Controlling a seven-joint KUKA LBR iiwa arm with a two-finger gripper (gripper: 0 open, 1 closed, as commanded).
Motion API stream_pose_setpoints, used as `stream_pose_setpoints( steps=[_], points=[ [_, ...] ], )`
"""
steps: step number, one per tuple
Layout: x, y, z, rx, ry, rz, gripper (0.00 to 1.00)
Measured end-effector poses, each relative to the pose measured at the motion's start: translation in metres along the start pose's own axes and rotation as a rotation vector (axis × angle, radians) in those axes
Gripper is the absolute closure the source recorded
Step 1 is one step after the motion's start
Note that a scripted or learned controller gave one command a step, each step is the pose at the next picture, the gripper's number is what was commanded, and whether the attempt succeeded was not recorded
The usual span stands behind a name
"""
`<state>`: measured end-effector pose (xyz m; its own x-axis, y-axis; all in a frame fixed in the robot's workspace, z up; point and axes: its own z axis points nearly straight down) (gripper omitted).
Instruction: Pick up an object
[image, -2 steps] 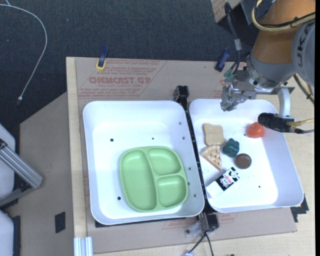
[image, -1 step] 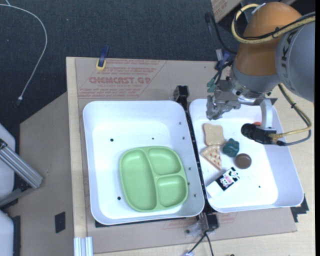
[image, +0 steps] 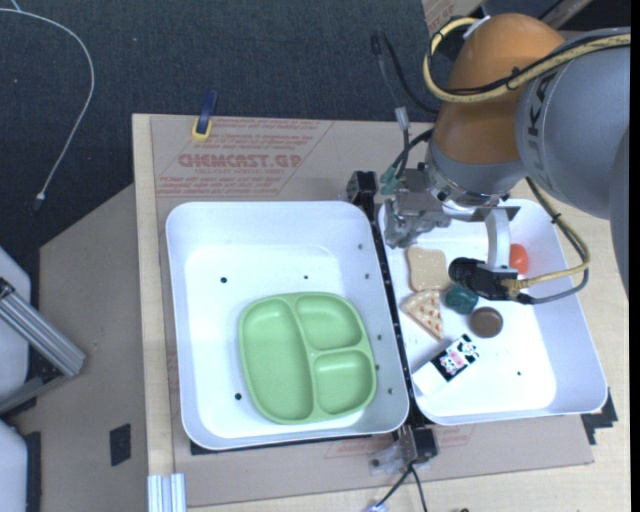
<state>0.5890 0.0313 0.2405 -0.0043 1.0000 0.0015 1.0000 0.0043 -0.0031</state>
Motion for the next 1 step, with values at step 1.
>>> stream_pose_setpoints(
  steps=[1],
  points=[
    [0.0451, -0.0054, 0.0038, 0.0, 0.0, -0.001, 1.0]
  ],
)
